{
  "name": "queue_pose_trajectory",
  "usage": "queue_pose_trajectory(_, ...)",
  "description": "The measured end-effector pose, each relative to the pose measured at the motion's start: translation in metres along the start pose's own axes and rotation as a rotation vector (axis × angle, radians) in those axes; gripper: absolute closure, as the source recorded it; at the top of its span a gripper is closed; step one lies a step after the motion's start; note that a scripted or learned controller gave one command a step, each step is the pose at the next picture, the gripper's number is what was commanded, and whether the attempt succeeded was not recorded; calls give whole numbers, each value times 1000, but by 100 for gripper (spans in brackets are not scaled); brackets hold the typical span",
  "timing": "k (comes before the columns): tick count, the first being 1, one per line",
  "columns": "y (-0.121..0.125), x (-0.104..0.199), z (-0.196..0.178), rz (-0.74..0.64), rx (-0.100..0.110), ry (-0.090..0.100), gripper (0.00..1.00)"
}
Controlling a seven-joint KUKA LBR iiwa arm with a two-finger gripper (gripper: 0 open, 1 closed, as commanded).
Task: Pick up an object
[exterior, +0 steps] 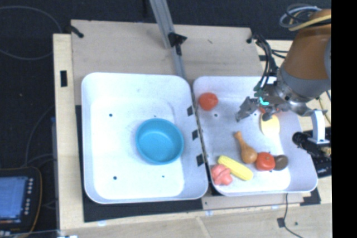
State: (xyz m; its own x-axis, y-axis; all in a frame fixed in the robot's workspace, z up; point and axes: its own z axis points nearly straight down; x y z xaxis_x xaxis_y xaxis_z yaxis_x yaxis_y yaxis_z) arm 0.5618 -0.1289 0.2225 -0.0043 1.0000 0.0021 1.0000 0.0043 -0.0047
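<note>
My gripper (255, 113) hangs over the upper middle of the right bin (234, 86), open, with nothing between its fingers. One finger (244, 110) points down-left; the other is just above a pale yellow object (271, 125). Below it lie a brown drumstick-shaped piece (245, 148), a red tomato (265, 161), a dark brown lump (281, 162), a yellow banana-like piece (235, 168) and a pink object (222, 175). An orange-red ball (208, 101) rests near the bin's upper left corner.
The left bin (111, 97) holds a blue bowl (160, 140) near its middle. A grey metal post (159, 5) slants down to the gap between the bins. The arm's grey and orange wrist (307, 61) looms over the right bin's far right side.
</note>
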Motion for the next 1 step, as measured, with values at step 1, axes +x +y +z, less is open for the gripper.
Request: queue_pose_trajectory(1, 1, 0, -2, 0, -5, 0, 0)
